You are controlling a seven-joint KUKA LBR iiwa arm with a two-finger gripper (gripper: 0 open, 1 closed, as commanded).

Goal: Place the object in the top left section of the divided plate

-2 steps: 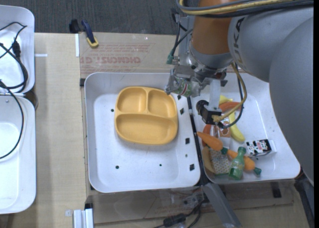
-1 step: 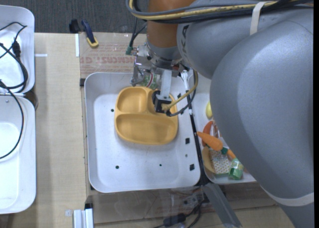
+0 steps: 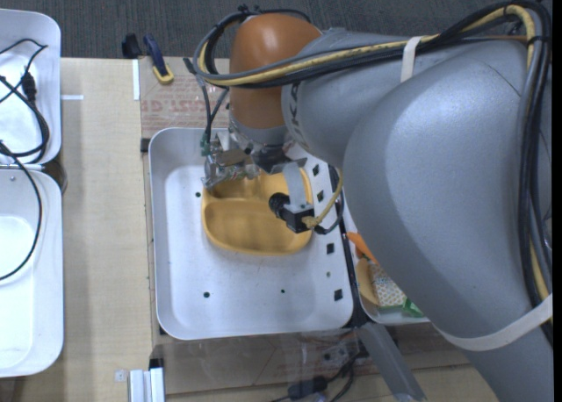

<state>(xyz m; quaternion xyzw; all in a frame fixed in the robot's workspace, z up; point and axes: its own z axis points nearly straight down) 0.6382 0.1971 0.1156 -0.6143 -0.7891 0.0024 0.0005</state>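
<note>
I have the arm point(image 3: 421, 154) reaching in over the nearer white bin point(image 3: 176, 295), its bulk covering much of the bin's right side. The tool point(image 3: 230, 163) hangs just above the far-left part of the yellow divided plate point(image 3: 255, 225), which lies flat in the bin's upper half. From this slanted view I cannot tell whether the tool is apart or together, and I cannot make out any object in it; the wrist hides that spot. The object may be under the tool at the plate's far-left section, but I would not swear to it.

To do this step well, I would keep the tool centred over that top left section, clear of the plate's dividing ridge and rim, and come down straight, not at a slant. I would release low, so nothing bounces into a neighbouring section, then lift vertically without nudging the plate across the bin.
</note>
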